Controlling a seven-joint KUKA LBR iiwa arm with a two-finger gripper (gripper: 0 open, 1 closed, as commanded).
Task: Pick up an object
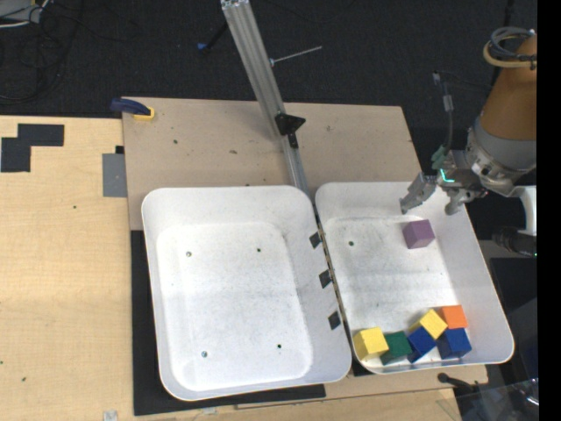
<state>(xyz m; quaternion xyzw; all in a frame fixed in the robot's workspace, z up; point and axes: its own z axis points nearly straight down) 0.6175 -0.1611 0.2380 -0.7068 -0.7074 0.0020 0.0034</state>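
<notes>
I see the end effector [436, 194] spread wide, holding nothing; the purple cube [418, 233] lies just at its 7 o'clock.

wooden bench [61, 261], dark floor [368, 42]

My arm [513, 103] comes in from the right edge, the orange band sitting above the grey wrist [500, 152], all of it tilted down and to the left. My gripper [436, 198] hangs at the far right of the scene, pointing down-left. The two fingers [416, 196] look spread apart, one reaching left, the other nearer the wrist, with nothing between them. It's kinda small and dark there though, so I'd say probably spread.
</notes>
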